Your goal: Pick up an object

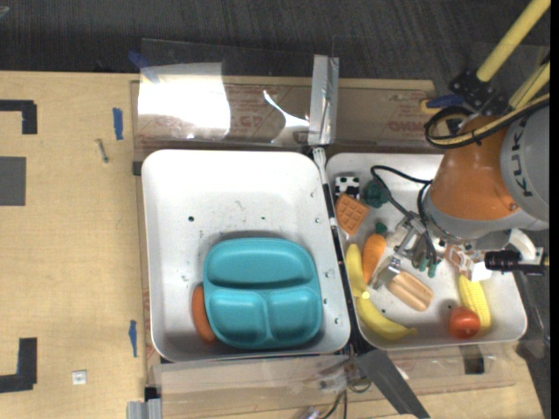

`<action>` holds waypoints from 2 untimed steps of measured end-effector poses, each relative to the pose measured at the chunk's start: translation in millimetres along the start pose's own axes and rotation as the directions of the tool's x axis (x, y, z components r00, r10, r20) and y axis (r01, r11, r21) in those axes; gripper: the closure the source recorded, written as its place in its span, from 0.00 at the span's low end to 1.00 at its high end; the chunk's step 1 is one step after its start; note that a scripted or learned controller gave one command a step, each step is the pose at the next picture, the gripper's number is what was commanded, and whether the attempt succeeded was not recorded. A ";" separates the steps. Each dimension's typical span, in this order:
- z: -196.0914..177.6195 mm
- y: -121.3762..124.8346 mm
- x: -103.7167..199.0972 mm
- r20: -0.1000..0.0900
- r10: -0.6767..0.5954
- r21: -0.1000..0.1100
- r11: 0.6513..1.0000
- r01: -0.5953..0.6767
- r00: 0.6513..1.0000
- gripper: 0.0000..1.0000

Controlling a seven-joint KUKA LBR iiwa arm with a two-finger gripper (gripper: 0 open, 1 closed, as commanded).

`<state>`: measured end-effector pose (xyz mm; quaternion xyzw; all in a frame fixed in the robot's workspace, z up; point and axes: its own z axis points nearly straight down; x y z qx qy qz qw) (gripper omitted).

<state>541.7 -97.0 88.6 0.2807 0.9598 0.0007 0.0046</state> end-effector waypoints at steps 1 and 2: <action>-0.3 -5.6 8.7 0.001 0.101 -0.001 0.995 -0.101 0.995 0.00; -0.7 -29.8 44.7 0.002 0.421 -0.003 0.907 -0.421 0.907 0.00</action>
